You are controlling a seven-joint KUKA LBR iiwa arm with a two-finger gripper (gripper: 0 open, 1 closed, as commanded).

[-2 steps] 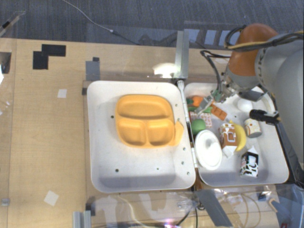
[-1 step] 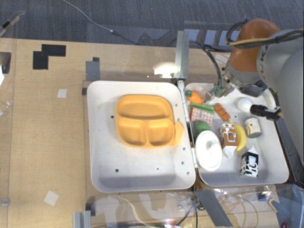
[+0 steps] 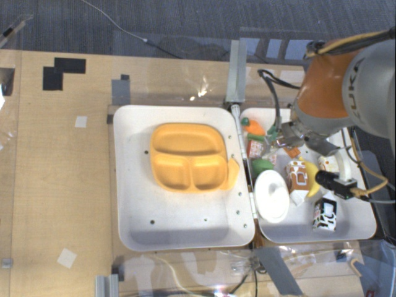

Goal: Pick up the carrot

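Pale wood bench (image 3: 55, 184), black tape marks at far left; grey carpet beyond. Two white bins side by side. Left bin (image 3: 133, 221) holds a yellow divided tray (image 3: 187, 156). Right bin (image 3: 359, 224) cluttered: white bowl (image 3: 272, 193), banana (image 3: 312, 181), black-and-white cow toy (image 3: 325, 215). Carrot (image 3: 252, 127), orange with green top, lies at the right bin's far-left corner. Gripper (image 3: 286, 138) low over the bin just right of the carrot; grip state cannot be told, nothing seen held

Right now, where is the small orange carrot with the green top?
The small orange carrot with the green top lies in the right white bin, at its far-left corner beside the divider, just left of the gripper.
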